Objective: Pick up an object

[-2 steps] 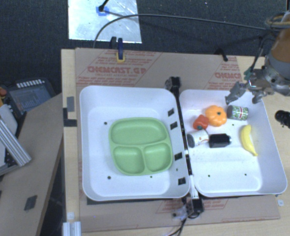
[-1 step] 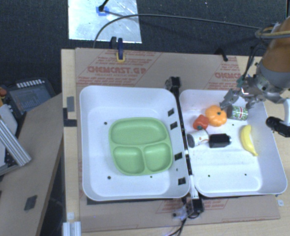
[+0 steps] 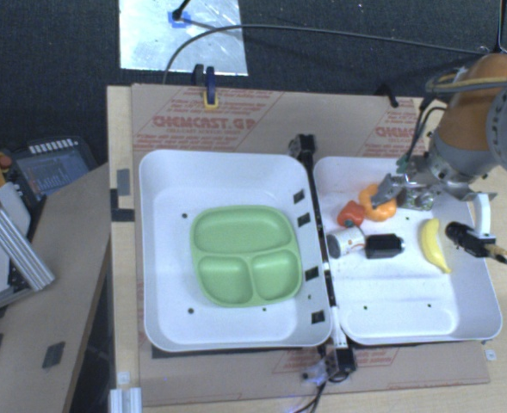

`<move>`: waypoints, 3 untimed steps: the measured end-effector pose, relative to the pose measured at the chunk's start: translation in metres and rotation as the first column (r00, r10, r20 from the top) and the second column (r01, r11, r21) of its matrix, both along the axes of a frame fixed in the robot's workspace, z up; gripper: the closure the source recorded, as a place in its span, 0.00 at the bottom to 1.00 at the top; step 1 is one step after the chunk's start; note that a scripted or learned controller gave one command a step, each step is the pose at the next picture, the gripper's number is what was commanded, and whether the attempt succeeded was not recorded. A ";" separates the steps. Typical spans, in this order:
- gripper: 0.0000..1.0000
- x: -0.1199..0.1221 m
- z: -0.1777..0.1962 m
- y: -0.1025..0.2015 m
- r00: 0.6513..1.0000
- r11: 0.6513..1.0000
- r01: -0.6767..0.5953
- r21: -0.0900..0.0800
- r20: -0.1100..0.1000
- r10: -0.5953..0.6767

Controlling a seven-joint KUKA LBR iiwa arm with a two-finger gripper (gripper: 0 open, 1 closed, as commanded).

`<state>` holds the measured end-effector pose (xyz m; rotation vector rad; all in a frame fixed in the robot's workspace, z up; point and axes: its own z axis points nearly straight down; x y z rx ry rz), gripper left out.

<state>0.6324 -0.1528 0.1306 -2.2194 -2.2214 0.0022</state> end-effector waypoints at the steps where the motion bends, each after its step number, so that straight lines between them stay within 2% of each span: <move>1: 0.00 0.000 -0.048 0.000 1.000 1.000 0.001 0.001 -0.001 -0.001; 2: 1.00 0.001 -0.035 0.000 1.000 1.000 0.001 0.000 0.003 -0.001; 3: 1.00 0.002 0.010 0.005 1.000 1.000 -0.003 -0.001 0.008 0.003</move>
